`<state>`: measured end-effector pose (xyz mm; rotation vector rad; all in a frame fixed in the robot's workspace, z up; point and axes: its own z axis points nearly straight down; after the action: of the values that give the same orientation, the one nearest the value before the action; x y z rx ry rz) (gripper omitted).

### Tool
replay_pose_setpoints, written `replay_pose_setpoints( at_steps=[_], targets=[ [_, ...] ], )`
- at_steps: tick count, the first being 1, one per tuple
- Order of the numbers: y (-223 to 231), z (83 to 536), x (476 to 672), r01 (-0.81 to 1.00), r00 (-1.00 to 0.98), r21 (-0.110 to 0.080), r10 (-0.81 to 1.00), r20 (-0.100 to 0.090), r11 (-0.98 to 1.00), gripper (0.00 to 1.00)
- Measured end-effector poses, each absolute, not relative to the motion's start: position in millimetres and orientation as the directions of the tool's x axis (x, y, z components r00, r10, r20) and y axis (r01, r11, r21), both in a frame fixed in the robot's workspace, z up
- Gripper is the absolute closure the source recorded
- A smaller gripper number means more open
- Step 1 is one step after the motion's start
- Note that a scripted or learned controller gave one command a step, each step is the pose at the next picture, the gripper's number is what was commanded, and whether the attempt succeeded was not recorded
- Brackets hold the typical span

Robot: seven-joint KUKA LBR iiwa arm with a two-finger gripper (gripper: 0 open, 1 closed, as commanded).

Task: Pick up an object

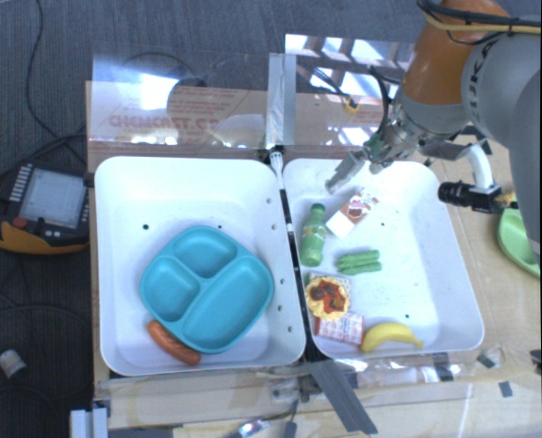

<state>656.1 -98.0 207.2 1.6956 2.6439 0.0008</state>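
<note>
- Nearest us, low in the frame: a yellow banana [391, 338] in the right bin [453, 272].
- We see the claw [344, 177], upper centre, spread apart, holding nothing.

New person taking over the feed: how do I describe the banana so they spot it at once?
Look in the right bin, at its near edge. The banana lies there beside a red and white packet. It is the only yellow, curved thing among the items in that bin.
</note>
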Motion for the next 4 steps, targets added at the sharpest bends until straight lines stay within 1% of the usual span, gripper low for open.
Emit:
replay_pose_setpoints(
  at_steps=[1, 2, 3, 4],
  targets=[
    [-116.8, 120.7, 642.9, 0.806, -0.591, 0.024, 0.806, -0.023, 0.591, 0.00],
    [-121.4, 115.2, 661.5, 0.722, -0.691, 0.008, 0.722, -0.020, 0.692, 0.00],
    [-149.2, 111.1, 671.3, 0.616, -0.788, 0.007, 0.616, 0.009, 0.788, 0.00],
    [-150.3, 122.7, 675.0, 0.618, -0.786, 0.016, 0.618, -0.008, 0.786, 1.00]
  ],
)
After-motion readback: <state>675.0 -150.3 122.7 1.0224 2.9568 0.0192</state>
